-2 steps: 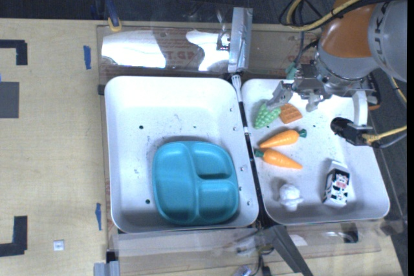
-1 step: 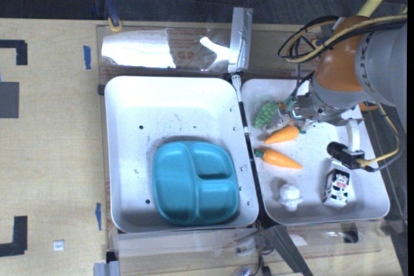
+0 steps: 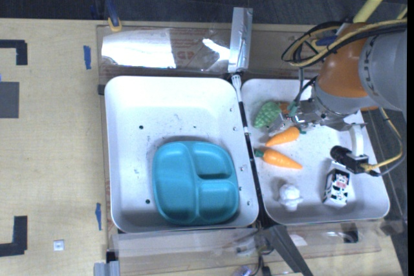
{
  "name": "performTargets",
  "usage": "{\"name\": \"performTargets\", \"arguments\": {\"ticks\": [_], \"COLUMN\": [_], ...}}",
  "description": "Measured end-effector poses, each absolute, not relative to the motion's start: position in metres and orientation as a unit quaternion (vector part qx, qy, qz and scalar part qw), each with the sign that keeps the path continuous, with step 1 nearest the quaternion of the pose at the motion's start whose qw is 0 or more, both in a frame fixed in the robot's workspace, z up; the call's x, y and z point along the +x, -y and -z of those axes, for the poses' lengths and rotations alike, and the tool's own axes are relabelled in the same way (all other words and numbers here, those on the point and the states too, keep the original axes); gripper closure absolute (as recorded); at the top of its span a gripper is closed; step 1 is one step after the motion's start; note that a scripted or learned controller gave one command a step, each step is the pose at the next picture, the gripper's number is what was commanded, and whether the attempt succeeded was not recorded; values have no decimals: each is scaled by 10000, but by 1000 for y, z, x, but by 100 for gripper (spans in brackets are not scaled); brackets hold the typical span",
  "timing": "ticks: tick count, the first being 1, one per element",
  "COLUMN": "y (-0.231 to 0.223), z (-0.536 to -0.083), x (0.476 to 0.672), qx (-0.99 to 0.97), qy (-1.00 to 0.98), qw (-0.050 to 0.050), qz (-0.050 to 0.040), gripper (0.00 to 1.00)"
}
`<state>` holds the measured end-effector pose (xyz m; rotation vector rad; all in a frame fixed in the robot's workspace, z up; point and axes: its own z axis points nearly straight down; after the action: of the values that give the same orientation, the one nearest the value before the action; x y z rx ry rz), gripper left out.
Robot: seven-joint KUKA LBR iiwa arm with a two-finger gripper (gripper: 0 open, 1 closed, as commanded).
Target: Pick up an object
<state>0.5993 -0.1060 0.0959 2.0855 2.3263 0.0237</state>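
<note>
Two toy carrots lie in the right bin (image 3: pixel 378 203): upper carrot (image 3: pixel 285 136) just beside the gripper (image 3: pixel 299 114), lower carrot (image 3: pixel 282 159) below it. One green leafy toy (image 3: pixel 266 115), one small white object (image 3: pixel 290 195) and one black-and-white carton (image 3: pixel 337 187) share that bin. Whether the gripper is spread or closed cannot be told. One teal divided tray (image 3: pixel 195 182) sits in the left bin (image 3: pixel 162 97).
</note>
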Motion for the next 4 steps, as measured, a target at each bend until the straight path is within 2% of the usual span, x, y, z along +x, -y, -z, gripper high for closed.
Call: {"name": "performTargets", "arguments": {"ticks": [1,2,3,4], "y": [108,108,91,118], "z": [-108,-107,-186,-88], "x": [601,601,564,576], "qx": [6679,6682,5450,5035], "qy": [-7441,-7438,-8384,-8640], "qw": [133,123,28,40], "qz": [-87,-81,-11,-13], "gripper": [100,0,0,0]}}
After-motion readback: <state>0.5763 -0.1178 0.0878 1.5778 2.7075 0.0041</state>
